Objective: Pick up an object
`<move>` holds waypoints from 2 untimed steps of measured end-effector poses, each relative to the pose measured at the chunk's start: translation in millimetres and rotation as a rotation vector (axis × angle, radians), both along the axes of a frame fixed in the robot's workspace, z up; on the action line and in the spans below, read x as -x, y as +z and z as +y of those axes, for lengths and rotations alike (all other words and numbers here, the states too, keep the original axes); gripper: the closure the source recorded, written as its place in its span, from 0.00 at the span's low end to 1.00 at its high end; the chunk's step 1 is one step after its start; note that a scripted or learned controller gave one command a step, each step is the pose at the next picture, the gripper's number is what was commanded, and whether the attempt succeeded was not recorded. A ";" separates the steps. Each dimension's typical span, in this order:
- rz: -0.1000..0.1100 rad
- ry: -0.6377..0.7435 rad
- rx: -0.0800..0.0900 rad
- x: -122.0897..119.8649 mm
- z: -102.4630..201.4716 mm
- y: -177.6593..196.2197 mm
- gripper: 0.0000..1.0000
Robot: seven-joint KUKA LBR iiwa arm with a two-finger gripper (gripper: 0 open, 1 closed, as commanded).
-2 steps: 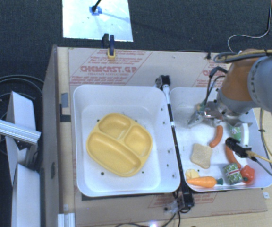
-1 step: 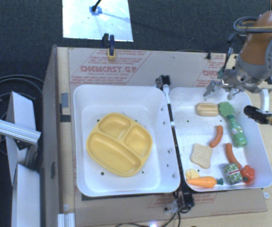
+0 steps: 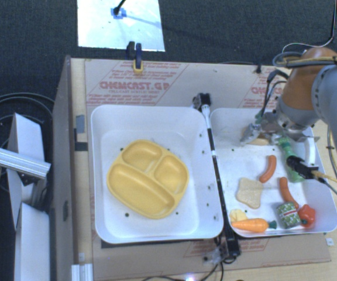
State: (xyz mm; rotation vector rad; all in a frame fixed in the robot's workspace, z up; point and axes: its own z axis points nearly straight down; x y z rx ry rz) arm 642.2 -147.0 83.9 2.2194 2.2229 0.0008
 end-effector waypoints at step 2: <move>-0.001 0.000 0.001 18.6 3.7 61.2 0.00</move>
